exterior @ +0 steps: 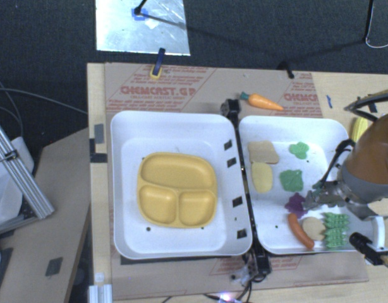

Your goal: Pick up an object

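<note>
Dark carpet surrounds our counter (181,84). We see the gripper (315,196) low in the right bin (270,126), just beside the purple toy (296,202); we cannot tell its opening. We would centre over that toy, clear of the carrot (299,231), before closing.

My claw (315,199) hung over the right bin (320,126), crowded close by a purple piece (296,202), a green leafy piece (292,180) and a green ridged piece (336,228). A carrot (300,230) and a pale round piece (314,227) blocked the near edge. Bare floor lay open along the bin's far wall. In the left bin (127,131), a yellow tray (177,189) took the middle, leaving only margins.
</note>
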